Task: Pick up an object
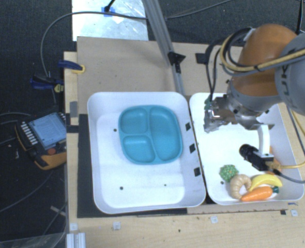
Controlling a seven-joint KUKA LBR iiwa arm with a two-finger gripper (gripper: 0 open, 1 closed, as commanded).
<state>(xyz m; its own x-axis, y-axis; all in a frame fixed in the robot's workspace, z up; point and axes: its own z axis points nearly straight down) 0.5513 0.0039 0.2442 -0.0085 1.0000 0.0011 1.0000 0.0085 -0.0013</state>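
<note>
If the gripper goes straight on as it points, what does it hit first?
Probably bare floor of the right shallow white bin, near its left wall; the gripper looks aimed downward, depth unclear.

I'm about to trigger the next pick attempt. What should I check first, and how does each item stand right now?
1. Targets present: ok. A green broccoli-shaped toy, beige croissant-shaped toy, yellow plastic banana and orange plastic carrot lie in the right white bin.
2. Tool over a target: not ok. It is at the bin's upper left, and the toys are at the lower right.
3. Toys spaced for a clean grasp: not ok. They are bunched close together.
4. Room beside the wall: cannot tell. The carrot lies close to the rim.
5. Blue divided plastic plate out of the way: ok. It is in the left white bin.
</note>
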